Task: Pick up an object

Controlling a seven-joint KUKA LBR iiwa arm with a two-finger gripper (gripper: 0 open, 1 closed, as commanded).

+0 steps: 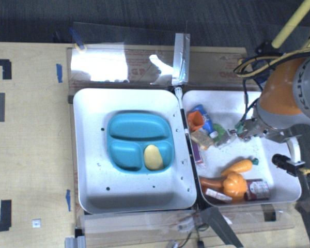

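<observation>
My gripper (242,130) hangs low over the upper middle of the right bin (284,190), reaching in from the right below the orange band of the arm (280,94). Just left of it lies a cluster: a small green piece (219,134), a blue item (208,124), an orange cup (195,119) and a tan block (200,138). Nearer the front lie a carrot (238,165), a round orange fruit (234,184), a dark-labelled bottle (257,189) and a reddish sausage (209,182). I see nothing held by the gripper.
The left bin (88,138) holds a blue divided plate (137,133) with a yellow oval fruit (153,157) in its lower right compartment. A clear wall (181,58) stands behind the bins. Yellow cables (253,63) loop at the upper right.
</observation>
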